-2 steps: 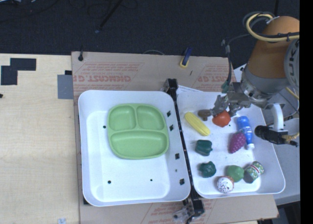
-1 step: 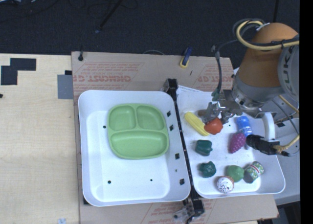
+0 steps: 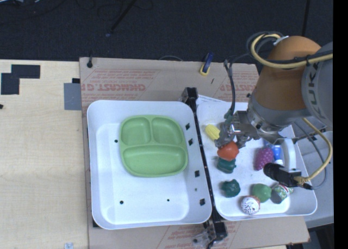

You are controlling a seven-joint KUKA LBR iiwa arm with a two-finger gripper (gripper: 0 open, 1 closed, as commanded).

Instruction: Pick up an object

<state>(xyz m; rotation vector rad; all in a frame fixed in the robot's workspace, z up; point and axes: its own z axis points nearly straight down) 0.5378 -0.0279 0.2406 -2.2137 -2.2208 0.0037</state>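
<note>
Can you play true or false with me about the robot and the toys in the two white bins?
1. The green plate lies in the left bin. True.
2. The plate has three sections. True.
3. The gripper is above the left bin. False: it is over the right bin, by the orange-red toy.
4. The purple toy sits on the plate. False: it lies in the right bin.

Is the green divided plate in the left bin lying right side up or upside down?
Right side up. The green divided plate lies flat in the left bin, and its three hollow compartments face upward with raised ridges between them.
</note>
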